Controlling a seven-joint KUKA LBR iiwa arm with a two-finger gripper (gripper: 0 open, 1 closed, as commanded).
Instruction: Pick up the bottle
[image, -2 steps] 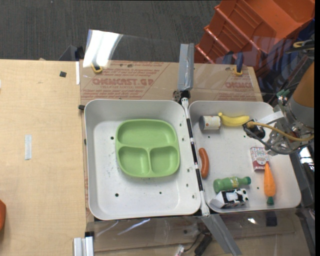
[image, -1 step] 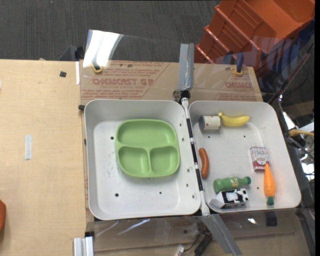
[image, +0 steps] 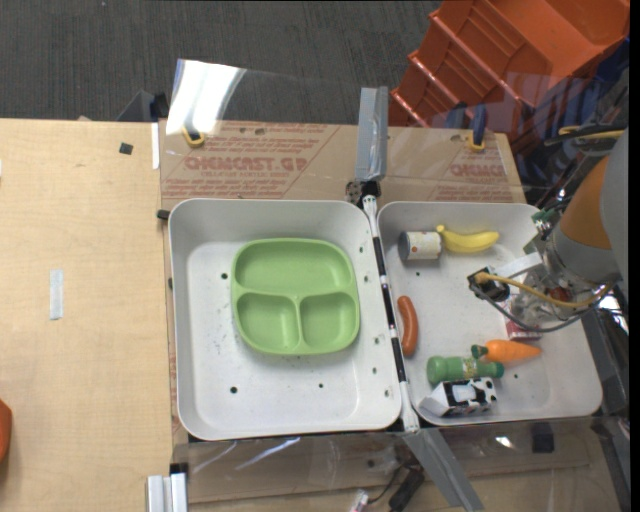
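Nearest, item one: a black-and-white carton, lying by the near wall of the right bin, to my eye dropped there as clutter rather than set with care. Item two, the task's thing: the green bottle, on its side just behind the carton, touching it or nearly so; which end is the neck I cannot tell. Lying flat, it offers its round body to a grasp from above, which I judge the likeliest approach. Item three: a carrot, its leafy end just beside the bottle's right end, close enough to foul a careless descent. Item four: a red sausage, lying along the wall shared with the left bin, well clear of the work. Item five: the gripper, hanging over the right side of the right bin, just beyond the carrot and apart from the bottle; whether the pincer is apart or together I cannot tell, and I see nothing in it. I judge the reach not yet made. Item six: a green divided plate, centred in the left bin, no part of this job. Farthest: a small can on its side and a banana, side by side near the right bin's far wall.
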